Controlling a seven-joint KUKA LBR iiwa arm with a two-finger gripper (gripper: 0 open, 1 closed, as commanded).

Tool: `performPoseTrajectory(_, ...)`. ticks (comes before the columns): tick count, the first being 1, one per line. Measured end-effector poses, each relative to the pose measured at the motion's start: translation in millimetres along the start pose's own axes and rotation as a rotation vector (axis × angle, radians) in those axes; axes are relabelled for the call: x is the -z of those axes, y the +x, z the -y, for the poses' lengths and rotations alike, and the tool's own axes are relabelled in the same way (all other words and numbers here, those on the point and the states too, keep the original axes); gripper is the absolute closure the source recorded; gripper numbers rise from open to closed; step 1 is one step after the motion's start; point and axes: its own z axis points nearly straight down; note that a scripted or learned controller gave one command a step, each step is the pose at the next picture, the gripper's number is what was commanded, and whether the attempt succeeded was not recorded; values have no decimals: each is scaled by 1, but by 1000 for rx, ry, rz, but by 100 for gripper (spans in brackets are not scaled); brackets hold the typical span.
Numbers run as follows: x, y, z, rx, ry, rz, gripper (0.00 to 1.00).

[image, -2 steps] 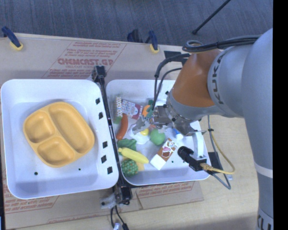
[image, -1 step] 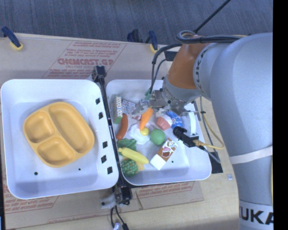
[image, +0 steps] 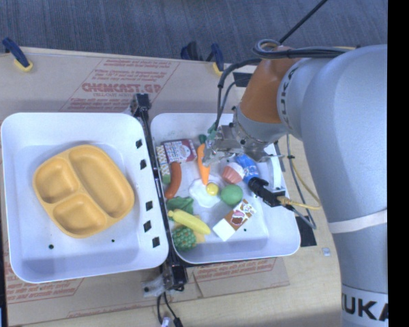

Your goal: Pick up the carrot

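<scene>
I see my claw [image: 215, 144] low in the right bin [image: 286, 240], its state I cannot tell, just right of the carrot [image: 203, 166] lying between the sausage [image: 174, 180] and fried egg [image: 205, 193], so I judge the lift not yet done.

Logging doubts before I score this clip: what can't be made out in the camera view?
- Gripper: the arm's wrist covers it, so open or shut is unclear.
- Carrot: its upper end runs under the gripper; contact cannot be judged.
- Right bin: its far right corner is hidden by the arm.
- Small carton: its print is too small to read.
</scene>
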Motion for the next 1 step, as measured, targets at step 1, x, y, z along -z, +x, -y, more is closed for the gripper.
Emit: performPoseTrajectory(1,85,14,21,-296,-3,0,100)
